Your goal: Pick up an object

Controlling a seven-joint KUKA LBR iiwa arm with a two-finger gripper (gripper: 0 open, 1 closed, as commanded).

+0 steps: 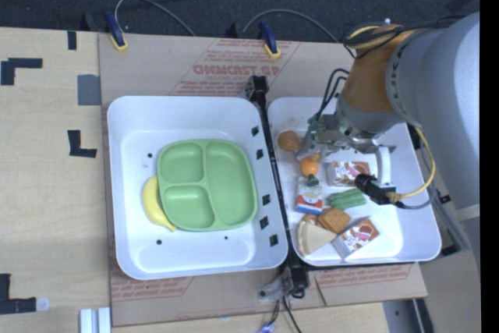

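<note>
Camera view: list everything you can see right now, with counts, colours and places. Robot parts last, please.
Bins: 2, white, side by side on the bench.
Divided plate: 1, green, left bin.
Banana: 1, yellow, tucked against the plate's left edge.
Small toy food and packets: a cluster, mixed colours, right bin; exact count unclear.
Orange ball: 1, in that cluster, below the gripper.
Clamps: 2, blue and yellow, bench's far edge.
Gripper: 1, dark, low over the right bin.

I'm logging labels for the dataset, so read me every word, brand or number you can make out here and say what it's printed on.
Red print on the cardboard sheet: one large word, too blurred to read.
Small packets in the right bin: printing too small to read.
Green tray: no text.
</note>
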